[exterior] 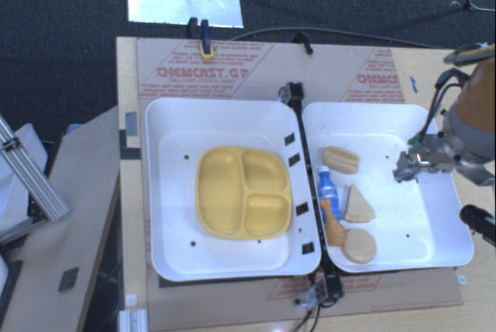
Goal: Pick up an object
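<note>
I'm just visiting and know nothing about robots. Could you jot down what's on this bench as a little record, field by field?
Left bin: holds a yellow divided plate
Right bin: holds a bread roll, a small blue bottle, a wedge-shaped piece, an orange stick-shaped item, a round tan disc
Item cluster: along the right bin's left side
Gripper: over the right bin's right part, apart from the items
Holding anything: nothing seen between its fingers
</note>
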You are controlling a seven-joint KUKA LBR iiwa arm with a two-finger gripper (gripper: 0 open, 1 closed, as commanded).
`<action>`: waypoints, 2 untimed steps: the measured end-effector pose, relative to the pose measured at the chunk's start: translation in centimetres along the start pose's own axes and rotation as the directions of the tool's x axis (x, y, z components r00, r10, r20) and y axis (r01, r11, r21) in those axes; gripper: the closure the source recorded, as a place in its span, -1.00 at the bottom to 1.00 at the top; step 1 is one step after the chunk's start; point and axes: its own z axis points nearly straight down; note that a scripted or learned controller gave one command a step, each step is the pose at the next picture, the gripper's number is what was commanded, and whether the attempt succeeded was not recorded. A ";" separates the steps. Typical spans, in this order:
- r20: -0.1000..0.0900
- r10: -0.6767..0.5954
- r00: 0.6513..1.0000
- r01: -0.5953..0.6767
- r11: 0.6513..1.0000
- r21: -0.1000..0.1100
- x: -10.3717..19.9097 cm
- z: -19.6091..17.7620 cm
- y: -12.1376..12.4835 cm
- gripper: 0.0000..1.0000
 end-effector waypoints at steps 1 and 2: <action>-0.001 -0.003 1.000 0.003 1.000 0.002 4.0 0.6 1.7 1.00; -0.001 -0.001 1.000 0.001 1.000 0.002 8.2 0.3 4.5 1.00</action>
